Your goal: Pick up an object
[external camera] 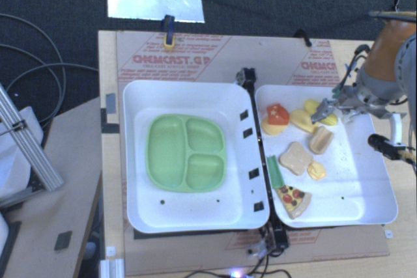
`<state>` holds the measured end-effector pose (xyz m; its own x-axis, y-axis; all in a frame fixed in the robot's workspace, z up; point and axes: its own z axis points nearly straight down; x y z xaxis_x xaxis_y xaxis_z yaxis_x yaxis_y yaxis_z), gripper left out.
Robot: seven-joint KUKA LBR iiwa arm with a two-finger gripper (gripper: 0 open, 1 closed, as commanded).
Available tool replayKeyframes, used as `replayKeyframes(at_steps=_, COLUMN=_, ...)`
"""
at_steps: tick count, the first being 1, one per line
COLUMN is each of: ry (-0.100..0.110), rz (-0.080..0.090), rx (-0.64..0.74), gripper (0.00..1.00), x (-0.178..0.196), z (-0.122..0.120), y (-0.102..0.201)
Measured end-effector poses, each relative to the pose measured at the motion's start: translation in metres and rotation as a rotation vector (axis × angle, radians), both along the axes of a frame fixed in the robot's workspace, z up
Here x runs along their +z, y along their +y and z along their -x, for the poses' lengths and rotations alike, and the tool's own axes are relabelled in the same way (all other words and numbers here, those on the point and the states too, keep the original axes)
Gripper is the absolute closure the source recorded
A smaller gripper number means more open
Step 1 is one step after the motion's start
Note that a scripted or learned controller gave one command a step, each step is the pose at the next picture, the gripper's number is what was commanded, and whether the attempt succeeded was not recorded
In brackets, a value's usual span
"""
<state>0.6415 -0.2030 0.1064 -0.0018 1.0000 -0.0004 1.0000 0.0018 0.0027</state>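
The right bin [371,202] holds several toy foods. A red tomato [277,114] sits on a pale yellow piece at the far left. Beside it lie a yellow wedge [301,119] and a yellow banana-like piece [328,111]. A tan bread roll [320,139], a toast slice [295,157], a small yellow shell [316,170], a pizza slice [294,200] and a green stick [275,172] lie nearer the front. My gripper [320,115] reaches in from the right and hangs low over the banana-like piece, just above the bread roll. Nothing visibly sits in its grasp.
The left bin [140,107] holds a green divided plate [186,152]. A black hinge strip [255,140] runs between the bins. The grey arm [391,75] crosses the right bin's far right corner. Cables trail off the bench at the left.
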Motion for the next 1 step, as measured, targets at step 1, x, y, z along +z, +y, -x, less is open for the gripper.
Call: replayKeyframes(at_steps=1, ry=0.030, rz=-0.002, rx=0.010, gripper=0.00, x=-0.0142, z=-0.0254, y=-0.0063)
